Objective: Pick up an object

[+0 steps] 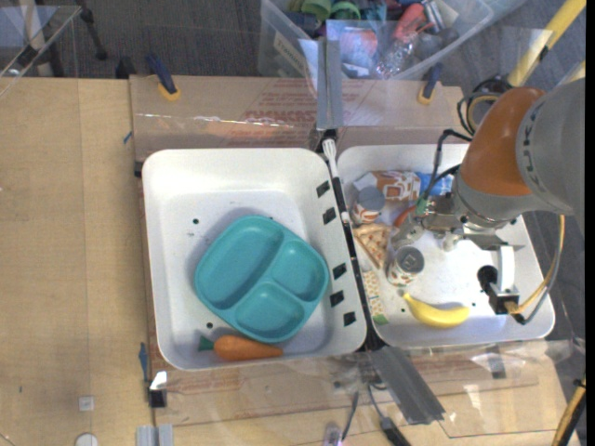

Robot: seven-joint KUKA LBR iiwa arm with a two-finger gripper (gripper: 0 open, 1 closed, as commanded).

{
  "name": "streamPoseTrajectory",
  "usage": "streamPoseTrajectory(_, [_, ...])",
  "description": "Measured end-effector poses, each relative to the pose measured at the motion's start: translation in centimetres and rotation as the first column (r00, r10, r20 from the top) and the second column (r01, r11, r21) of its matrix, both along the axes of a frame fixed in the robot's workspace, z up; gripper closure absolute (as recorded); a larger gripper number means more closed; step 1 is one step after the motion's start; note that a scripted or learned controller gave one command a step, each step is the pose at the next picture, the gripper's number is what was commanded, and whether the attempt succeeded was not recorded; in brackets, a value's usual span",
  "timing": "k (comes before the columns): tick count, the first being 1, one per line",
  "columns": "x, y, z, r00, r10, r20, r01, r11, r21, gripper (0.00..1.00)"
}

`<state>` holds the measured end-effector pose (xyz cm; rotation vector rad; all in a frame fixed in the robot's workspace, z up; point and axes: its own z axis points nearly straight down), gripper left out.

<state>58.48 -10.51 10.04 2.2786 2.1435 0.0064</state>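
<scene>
Two shallow white bins side by side at frame center, on a tan counter. A dark divider strip with black clips runs between them.

Left bin: teal divided plate, three compartments, lying flat and turned at an angle, center of the bin. Orange carrot lies along the bin's lower edge, just below the plate, with a small green bit at its left end.

Right bin: cluttered in its upper left part. A small carton with orange and white print sits near the top; mixed packets and a waffle-patterned piece lie against the divider. A round silver-topped item sits near bin center. Yellow banana lies in the lower middle, curved, apart from the clutter and just below the round item.

Arm enters from the right of the frame, orange band over the bin's upper right. The tool is down at the right edge of the clutter, above the round item. Whether it is spread or closed, cannot tell; nothing visibly pinched in it. Black cable loops from the wrist toward the bin's right side.

Upper center of the frame: clear tub of colorful items, beyond the bins.
</scene>
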Motion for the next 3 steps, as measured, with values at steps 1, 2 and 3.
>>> streamPoseTrajectory(1, [3.8,0.4,-1.0,1.000,-0.003,-0.003,0.003,1.000,0.002,0.00])
streamPoseTrajectory(2, [8.5,-2.0,-1.0,0.997,0.073,-0.004,-0.073,0.997,0.004,0.00])
streamPoseTrajectory(3, [8.6,-1.9,0.0,0.997,0.077,-0.004,-0.077,0.997,0.001,1.00])
